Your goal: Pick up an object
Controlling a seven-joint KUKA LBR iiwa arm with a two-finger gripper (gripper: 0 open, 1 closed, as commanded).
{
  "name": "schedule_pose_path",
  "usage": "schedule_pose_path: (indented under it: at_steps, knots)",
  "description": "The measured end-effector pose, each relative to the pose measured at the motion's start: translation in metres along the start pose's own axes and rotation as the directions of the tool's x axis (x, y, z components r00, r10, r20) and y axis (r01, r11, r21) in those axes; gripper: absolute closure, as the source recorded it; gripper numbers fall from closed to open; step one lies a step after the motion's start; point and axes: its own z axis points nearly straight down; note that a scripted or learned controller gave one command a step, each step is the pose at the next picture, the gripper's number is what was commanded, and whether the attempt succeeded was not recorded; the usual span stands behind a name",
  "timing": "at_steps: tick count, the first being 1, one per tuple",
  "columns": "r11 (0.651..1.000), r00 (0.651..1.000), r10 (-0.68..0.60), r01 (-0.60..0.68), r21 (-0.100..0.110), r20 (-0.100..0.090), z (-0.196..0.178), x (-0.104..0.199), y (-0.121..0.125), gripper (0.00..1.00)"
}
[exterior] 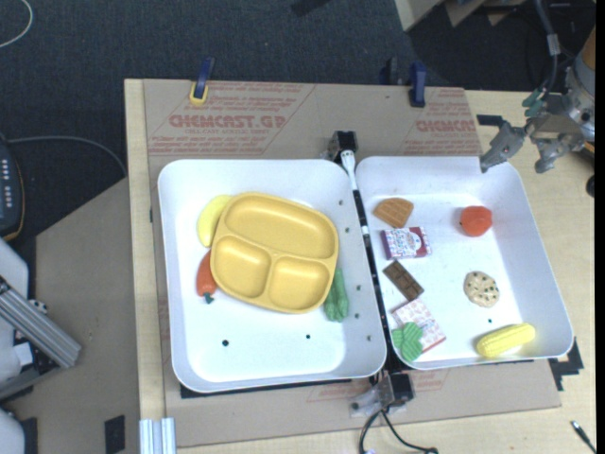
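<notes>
Tomato point(475, 220), a small red toy, sits in the right bin point(539, 244), far right part, apart from the other toy foods. I judge it light, hard and smooth, likely to roll or slip, so I would close on its widest middle from above. My tool point(523, 154) hovers above the bin's far right corner, fingers spread and holding nothing. Corn point(506, 340) lies near the front.

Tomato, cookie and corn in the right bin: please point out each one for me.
tomato point(475, 220), camera view, middle of its red top.
cookie point(482, 288), camera view, centre of its speckled face.
corn point(506, 340), camera view, middle of the yellow cob.
</notes>
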Motion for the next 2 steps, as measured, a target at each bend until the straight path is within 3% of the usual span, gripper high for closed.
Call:
schedule_pose_path:
  at_steps: [1,2]
  knots:
    - [1.000,1.000,-0.003,0.003,-0.013,0.003,-0.008,0.001,0.002,0.00]
    - [1.000,1.000,-0.002,0.002,-0.008,0.002,0.052,-0.006,0.005,0.00]
